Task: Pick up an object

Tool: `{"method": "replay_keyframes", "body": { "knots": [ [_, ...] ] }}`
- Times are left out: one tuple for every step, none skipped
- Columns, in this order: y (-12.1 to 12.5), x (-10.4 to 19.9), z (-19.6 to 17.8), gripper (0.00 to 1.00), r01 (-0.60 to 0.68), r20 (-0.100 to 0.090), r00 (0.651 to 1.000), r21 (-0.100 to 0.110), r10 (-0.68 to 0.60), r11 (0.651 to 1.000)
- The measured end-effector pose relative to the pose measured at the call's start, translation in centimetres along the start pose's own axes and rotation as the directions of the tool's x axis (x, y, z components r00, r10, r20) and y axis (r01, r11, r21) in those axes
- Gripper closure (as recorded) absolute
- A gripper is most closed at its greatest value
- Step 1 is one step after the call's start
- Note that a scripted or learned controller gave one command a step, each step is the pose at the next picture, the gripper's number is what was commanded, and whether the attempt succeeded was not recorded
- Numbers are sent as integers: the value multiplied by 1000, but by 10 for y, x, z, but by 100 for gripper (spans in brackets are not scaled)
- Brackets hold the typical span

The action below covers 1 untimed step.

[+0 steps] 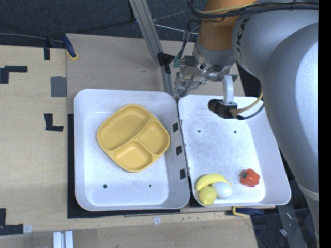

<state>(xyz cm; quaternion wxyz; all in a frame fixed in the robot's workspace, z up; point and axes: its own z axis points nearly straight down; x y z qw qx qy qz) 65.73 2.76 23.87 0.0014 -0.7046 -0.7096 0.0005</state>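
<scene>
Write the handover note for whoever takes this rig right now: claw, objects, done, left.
Claw: at the far end of the bins, near the divider between them, with nothing seen between its fingers.
Left bin: yellow divided plate lying flat.
Right bin: yellow banana, yellow round fruit and white egg-like ball bunched at the near edge; small red item a little to their right, apart from them.
Done: no object picked yet.
Left: choose one object, bring the claw down on it, grip and lift. The red item looks the easier target, since it sits by itself.
</scene>
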Motion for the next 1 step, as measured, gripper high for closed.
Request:
{"method": "replay_keyframes", "body": {
  "knots": [
    [-8, 58, 14, 100, 0, 0, 1000, 1, 0, 1000]
  ]
}}
